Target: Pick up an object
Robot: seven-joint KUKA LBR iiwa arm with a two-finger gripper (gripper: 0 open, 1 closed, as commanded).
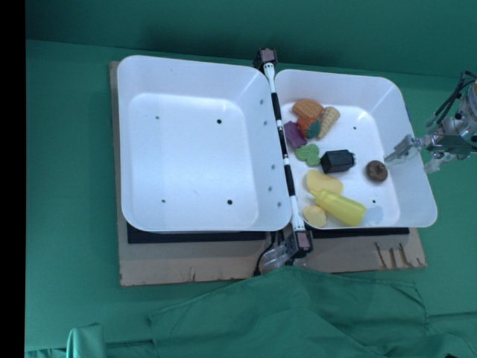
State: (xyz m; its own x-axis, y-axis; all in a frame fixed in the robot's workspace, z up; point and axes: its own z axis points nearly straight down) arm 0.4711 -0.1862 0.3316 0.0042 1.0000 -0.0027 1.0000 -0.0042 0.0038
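The right bin [387,95] holds several toy items. A brown doughnut [376,171] lies near its right wall, and a black block [337,160] sits in the middle. A yellow bottle [340,207] lies at the front beside two yellow pieces [323,181]. Along the divider are a green piece [307,154], a purple piece [294,134], an orange piece [306,109] and a tan cone [328,116]. My gripper [412,158] hangs over the bin's right rim, just right of and above the doughnut. It is open, with nothing between its fingers.
The left bin [194,136] lies beside the right one, joined by a striped divider bar [283,144]. Both rest on a cardboard sheet [194,271] over green cloth. A rumpled fold of cloth [298,312] lies in front of the bins.
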